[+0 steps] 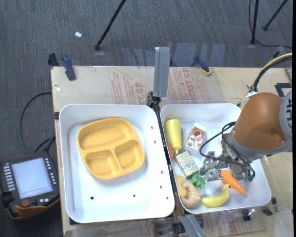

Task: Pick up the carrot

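Carrot (233,180) appears a light, rigid, smooth toy; take it across mid-body. Jaws' state cannot be told.

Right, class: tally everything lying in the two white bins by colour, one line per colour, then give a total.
Yellow: 3 (divided plate, bottle, banana)
Orange: 1 (carrot)
Tan: 1 (pastry)
Green: 1 (small green item)
Printed packets: 2 (white carton, patterned box)
Total: 8
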Controlling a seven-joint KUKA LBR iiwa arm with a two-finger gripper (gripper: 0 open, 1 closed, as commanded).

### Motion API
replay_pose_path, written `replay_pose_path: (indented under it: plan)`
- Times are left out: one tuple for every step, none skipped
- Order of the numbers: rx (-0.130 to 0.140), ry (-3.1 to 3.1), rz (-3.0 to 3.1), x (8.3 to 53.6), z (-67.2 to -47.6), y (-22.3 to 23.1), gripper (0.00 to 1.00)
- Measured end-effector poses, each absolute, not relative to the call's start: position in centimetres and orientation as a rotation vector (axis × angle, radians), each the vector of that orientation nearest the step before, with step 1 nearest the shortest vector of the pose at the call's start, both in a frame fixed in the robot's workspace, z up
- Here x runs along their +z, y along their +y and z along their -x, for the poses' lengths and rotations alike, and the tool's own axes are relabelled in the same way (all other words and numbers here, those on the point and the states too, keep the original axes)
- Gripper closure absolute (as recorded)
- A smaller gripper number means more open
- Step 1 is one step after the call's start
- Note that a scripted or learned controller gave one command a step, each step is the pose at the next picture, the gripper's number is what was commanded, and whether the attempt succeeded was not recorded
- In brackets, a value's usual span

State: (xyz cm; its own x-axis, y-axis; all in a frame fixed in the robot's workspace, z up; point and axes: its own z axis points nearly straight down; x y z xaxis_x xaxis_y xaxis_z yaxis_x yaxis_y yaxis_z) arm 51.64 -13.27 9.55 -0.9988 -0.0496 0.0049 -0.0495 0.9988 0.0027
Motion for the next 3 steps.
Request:
replay_pose_path:
  plan:
    - [-0.001, -3.141, -0.088, 16.0, -50.7, -12.8, 1.0]
    - [-0.004, -3.117, -0.387, 21.7, -50.6, -10.1, 1.0]
    - [-0.011, -2.998, -0.914, 11.1, -48.7, -11.4, 1.0]
